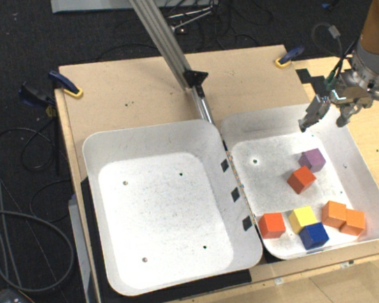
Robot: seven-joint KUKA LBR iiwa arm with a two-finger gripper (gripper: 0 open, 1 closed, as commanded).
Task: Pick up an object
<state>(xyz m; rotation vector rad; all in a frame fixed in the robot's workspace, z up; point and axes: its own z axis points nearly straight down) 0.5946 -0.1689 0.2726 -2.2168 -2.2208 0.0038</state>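
The right bin (264, 129) holds several small blocks. A purple cube (312, 159) and an orange-red cube (301, 179) lie near its middle. Along its front lie an orange cube (272, 224), a yellow cube (302, 218), a blue cube (313, 234) and two orange blocks (344, 216). My gripper (326, 115) hangs over the bin's far right corner, above and behind the purple cube. Its fingers stand spread apart with nothing between them.
The left bin (158, 201) sits beside the right one on a wooden bench. A metal pole (161, 35) slants from the top down to the gap between the bins. Clamps (66, 84) hold the board's far corners.
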